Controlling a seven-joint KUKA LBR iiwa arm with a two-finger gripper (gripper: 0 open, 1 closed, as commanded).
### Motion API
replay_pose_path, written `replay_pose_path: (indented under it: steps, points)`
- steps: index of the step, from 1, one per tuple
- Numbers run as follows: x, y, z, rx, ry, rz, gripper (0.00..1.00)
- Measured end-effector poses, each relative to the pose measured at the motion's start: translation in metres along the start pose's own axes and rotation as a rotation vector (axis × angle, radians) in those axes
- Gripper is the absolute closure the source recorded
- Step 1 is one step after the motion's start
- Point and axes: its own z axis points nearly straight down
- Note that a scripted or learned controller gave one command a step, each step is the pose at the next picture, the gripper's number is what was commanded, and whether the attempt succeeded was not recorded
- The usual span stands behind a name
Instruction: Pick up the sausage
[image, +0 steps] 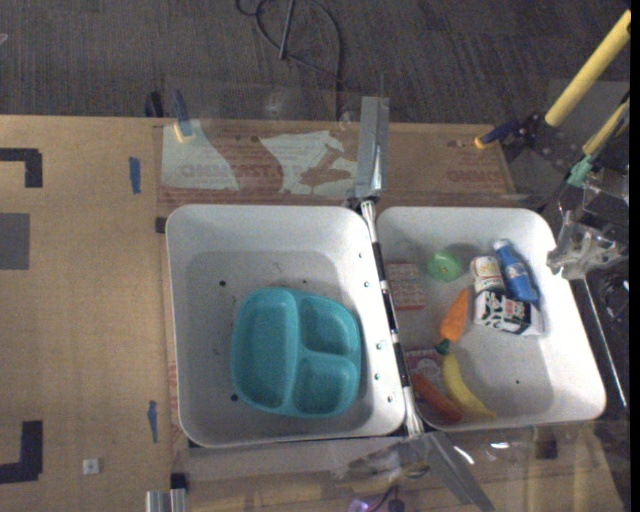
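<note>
The sausage (436, 396) is a reddish-brown link lying at a slant in the near left corner of the right bin (570, 390), against the bin's left wall. A yellow banana (462, 388) lies right beside it, touching or nearly so. My gripper (572, 252) hangs over the right bin's right rim, near the far corner. It is well away from the sausage, up and to the right of it, with nothing seen in it.
The right bin also holds an orange carrot (455, 316), a green round piece (445, 265), a small milk carton (501, 313), a blue bottle (515, 272) and a small can (486, 271). A teal divided plate (296, 352) lies in the left bin (200, 250).
</note>
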Motion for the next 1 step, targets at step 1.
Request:
replay_pose_path:
  steps: [1]
  points:
    - [0.0933,-0.0391,0.0637,0.002,-0.001,-0.016,1.0]
